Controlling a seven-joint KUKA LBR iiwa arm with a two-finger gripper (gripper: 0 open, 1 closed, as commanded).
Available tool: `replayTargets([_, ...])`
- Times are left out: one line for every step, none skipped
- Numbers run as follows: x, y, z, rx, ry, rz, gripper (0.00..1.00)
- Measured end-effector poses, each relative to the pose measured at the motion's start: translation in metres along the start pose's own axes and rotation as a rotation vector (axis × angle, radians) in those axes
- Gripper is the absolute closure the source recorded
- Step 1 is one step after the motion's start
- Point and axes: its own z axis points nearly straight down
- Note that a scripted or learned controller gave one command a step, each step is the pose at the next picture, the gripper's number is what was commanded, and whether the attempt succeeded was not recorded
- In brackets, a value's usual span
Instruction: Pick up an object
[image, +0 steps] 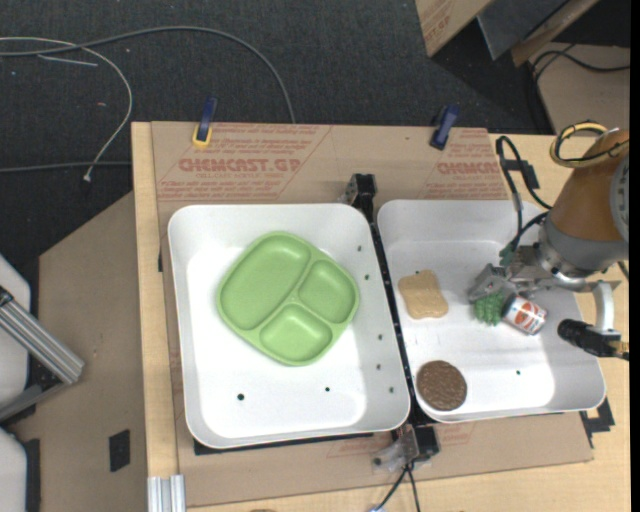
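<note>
The right bin holds several objects. A tan bread-shaped piece lies at its left. A round brown patty sits at its front left corner. A small green leafy piece lies near the middle, and a red and white can lies on its side just to the right of it. My gripper reaches in from the right and sits low, right above the green piece and touching or almost touching its top. Nothing is lifted off the bin floor.
In the left bin, a green divided plate lies slightly tilted. The grey and orange arm covers the right bin's right side. A black divider runs between the bins. Clamps stand at the bench's back edge.
</note>
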Motion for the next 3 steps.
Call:
replayTargets([0.000,0.001,-0.012,-0.004,0.000,-0.001,1.00])
replayTargets([0.006,0.009,-0.072,-0.010,-0.004,-0.002,1.00])
replayTargets([0.006,0.010,-0.137,-0.011,-0.004,-0.002,1.00])
